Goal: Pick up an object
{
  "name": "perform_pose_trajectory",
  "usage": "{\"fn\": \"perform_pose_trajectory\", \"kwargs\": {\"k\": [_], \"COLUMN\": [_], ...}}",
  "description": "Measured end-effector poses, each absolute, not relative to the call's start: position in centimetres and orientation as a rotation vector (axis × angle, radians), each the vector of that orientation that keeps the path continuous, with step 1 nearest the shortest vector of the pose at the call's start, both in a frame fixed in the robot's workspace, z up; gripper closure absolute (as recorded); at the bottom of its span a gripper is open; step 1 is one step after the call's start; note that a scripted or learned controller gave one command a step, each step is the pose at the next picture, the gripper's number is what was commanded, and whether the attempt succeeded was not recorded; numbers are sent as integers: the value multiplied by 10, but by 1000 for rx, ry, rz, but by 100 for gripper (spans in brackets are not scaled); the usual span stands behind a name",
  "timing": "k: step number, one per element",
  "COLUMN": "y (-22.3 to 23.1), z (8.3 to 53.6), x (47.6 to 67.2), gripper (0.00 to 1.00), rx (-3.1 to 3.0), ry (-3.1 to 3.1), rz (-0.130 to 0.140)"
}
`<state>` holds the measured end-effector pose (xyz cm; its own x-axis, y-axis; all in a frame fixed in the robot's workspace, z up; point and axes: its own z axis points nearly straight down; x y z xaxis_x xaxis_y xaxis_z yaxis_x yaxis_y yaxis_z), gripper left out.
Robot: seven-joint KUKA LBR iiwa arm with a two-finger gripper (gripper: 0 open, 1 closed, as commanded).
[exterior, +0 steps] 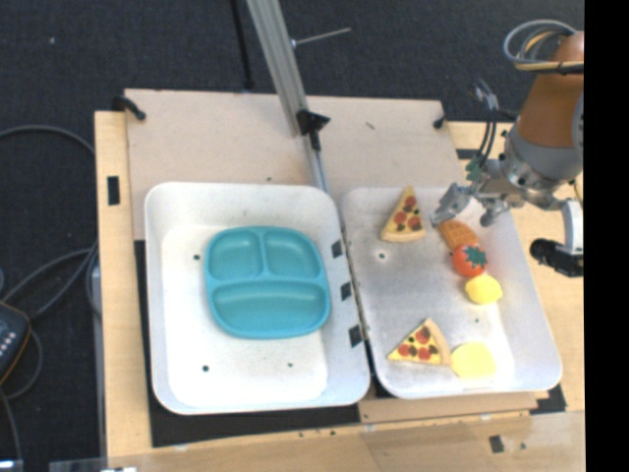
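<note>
the arm (pixel 545 116) reaches in from the right, its grey body and orange band above the far right corner of the right bin (pixel 393 357). the claw (pixel 470 202) hangs over the upper right part of that bin, its fingers spread apart with nothing between them. one finger (pixel 450 203) points toward a pizza slice (pixel 404 216) near the bin's top edge, and the other finger (pixel 494 207) sits just above an orange-brown piece (pixel 457 234) that lies directly below the claw. touching that piece on its lower side is a red tomato (pixel 469 259) with a green top, and just below the tomato is a small yellow block (pixel 483 289). near the bin's front lie a second pizza slice (pixel 420 344) and, beside it to the right, a pale yellow round piece (pixel 473 361). the left bin (pixel 177 382) holds a teal divided plate (pixel 266 281), lying flat near its middle. both bins rest side by side on the tan surface (pixel 197 136).
</note>
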<state>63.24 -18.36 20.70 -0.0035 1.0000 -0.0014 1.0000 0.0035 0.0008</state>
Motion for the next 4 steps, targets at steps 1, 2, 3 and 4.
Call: {"fn": "perform_pose_trajectory", "kwargs": {"k": [1,2,3,4], "y": [-184,-187,-194,-197], "z": [207,165,107,106], "x": [632,630,635,637], "gripper": [0,0,0,0], "rx": [2216,2222,2217,2217], "ry": [2225,2223,2216,2214], "rz": [-2,-5,-2,1]}}
